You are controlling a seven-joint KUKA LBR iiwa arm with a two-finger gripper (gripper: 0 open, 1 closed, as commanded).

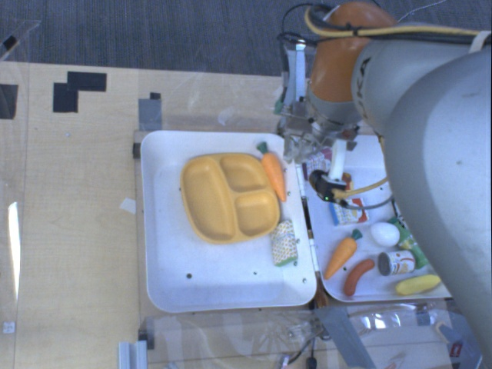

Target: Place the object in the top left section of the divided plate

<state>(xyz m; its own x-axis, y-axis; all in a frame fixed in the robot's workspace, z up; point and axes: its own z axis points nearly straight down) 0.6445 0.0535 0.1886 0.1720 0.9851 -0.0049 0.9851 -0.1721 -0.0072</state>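
Background stuff only. Going by the jaws, the shallow white plastic bin on the left (231,302) spreads out below and to the left of them, and its twin on the right (377,292) sits below and to the right.

- small patterned fabric pouch (284,243): well below the jaws, in the left bin near the dividing wall
- blue-and-white flat packet (347,210): below-right, fairly near
- white plastic egg (384,234): further right
- orange toy carrot with a green top (340,254) and red toy sausage (357,277): side by side, lower still
- small labelled can (396,263) and yellow oblong toy (417,284): farthest down-right
- black angular floor markings (79,89): way off to the left, on the pale wooden bench (69,229)
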